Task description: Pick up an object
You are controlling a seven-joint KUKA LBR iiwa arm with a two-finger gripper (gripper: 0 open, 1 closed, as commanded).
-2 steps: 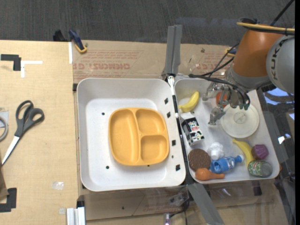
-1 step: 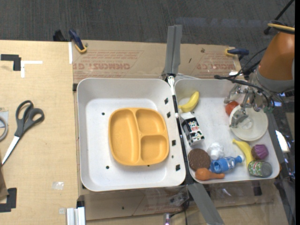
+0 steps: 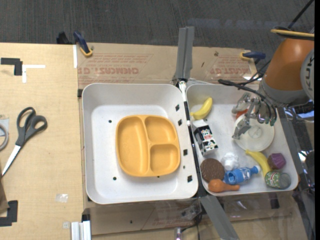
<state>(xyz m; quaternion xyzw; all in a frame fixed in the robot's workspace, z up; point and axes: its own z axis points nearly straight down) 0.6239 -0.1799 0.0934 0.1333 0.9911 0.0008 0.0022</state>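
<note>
My gripper (image 3: pixel 244 118) hangs over the upper middle of the right bin (image 3: pixel 286 134), its fingers spread open. It sits at the left edge of a white round dish (image 3: pixel 260 138), and a small red patch shows between the fingers, but I cannot tell what it is. Around it lie a yellow banana (image 3: pixel 202 108), a black-and-white box (image 3: pixel 205 138), a brown disc (image 3: pixel 212 169), a blue bottle (image 3: pixel 241 175), an orange carrot-like toy (image 3: pixel 222 185), a second banana (image 3: pixel 259 158), a purple piece (image 3: pixel 276 160) and a grey-green lump (image 3: pixel 277 179).
The left bin (image 3: pixel 95 134) holds a yellow divided plate (image 3: pixel 148 145). Scissors (image 3: pixel 22 131) lie on the bench at far left. A grey divider bar (image 3: pixel 184 54) stands between the bins at the back. Cables run from the arm's orange band (image 3: pixel 292 61).
</note>
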